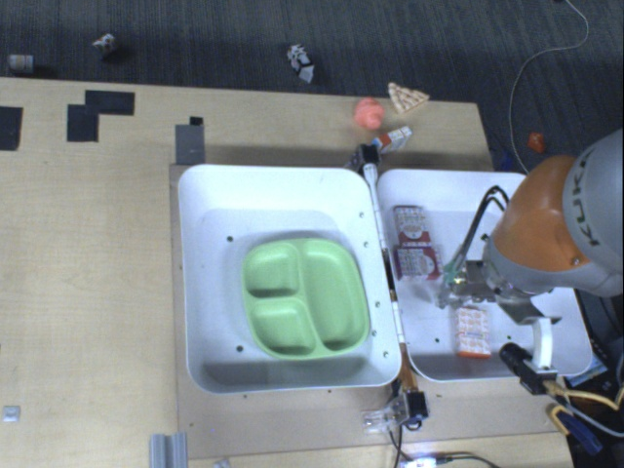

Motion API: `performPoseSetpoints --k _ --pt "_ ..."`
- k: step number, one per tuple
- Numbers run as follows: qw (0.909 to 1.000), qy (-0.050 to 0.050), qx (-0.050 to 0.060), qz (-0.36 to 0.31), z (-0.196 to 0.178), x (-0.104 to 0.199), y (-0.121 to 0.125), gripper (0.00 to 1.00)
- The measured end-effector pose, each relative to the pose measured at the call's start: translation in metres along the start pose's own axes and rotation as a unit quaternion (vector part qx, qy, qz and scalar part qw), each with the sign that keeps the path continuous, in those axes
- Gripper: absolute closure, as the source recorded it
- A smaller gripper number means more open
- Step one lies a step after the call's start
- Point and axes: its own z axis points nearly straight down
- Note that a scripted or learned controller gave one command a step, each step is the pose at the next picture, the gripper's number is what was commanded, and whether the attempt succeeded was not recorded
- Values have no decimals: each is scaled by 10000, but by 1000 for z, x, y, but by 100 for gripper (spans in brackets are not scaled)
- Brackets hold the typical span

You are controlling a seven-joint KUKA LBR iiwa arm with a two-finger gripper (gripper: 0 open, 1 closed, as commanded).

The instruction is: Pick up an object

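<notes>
In the right bin (439,188), a red and white packet (414,243) lies flat near the left wall. A smaller orange and white packet (472,331) lies closer to the front. My gripper (456,287) hangs low over the bin between the two packets, just above the smaller one's upper end, with the grey and orange wrist (536,232) covering it from the right. I see nothing held in it.
The left bin (210,203) holds a green divided plate (304,296). Beyond the bins, on the bench, lie a pink ball (369,113), a pizza-slice toy (408,97) and a small red and white tube (393,140).
</notes>
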Motion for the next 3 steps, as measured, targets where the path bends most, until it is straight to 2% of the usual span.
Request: performPoseSetpoints --k 1,2,3 --pt "10000 1 1 -1 0 0 0 0" --pt "10000 0 44 26 22 1 -10 0" --pt "10000 4 22 15 10 2 -8 100"
